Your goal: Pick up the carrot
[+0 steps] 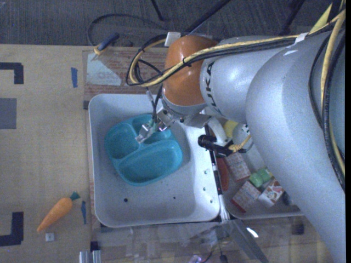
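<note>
The carrot point(55, 212), orange with a green top, lies on the wooden bench outside the bins, to the lower left of the left bin point(104, 201). My gripper point(147, 131) hangs over the upper part of a blue divided plate point(145, 155) inside that bin, far from the carrot. Nothing shows between its fingers.
The right bin point(263, 212) holds small cartons point(258, 188), a yellow thing point(231, 129) and a dark red item point(222, 171), partly under the arm. Blue tape marks point(83, 212) and black corner marks point(13, 73) lie on the bench. Cables run along the top.
</note>
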Motion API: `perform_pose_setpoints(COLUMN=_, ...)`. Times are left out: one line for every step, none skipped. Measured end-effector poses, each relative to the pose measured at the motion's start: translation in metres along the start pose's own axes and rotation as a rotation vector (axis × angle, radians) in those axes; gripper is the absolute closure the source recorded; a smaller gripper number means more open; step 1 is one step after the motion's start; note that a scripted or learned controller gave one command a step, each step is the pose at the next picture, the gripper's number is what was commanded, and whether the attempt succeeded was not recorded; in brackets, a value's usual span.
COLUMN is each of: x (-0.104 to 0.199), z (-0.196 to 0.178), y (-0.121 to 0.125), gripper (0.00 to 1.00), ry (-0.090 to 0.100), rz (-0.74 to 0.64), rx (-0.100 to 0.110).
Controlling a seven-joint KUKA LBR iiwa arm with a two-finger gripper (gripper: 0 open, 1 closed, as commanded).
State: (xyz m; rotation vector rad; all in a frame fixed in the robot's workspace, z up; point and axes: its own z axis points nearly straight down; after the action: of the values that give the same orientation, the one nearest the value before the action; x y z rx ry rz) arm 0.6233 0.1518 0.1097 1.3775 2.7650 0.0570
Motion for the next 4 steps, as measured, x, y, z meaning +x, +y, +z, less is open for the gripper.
perform_pose_setpoints(x=-0.001, z=-0.016, y=0.011, gripper=0.00, ry=0.030, rz=-0.050, rx=0.051)
perform_pose_setpoints(x=-0.026, z=-0.059, y=-0.001, gripper=0.00, ry=0.036, rz=-0.375, rx=0.044)
perform_pose_setpoints(x=-0.060, z=-0.117, y=0.005, gripper=0.00, ry=0.042, rz=-0.664, rx=0.037)
perform_pose_setpoints(x=-0.029, z=0.001, y=-0.030, gripper=0.00, ry=0.046, rz=-0.886, rx=0.026)
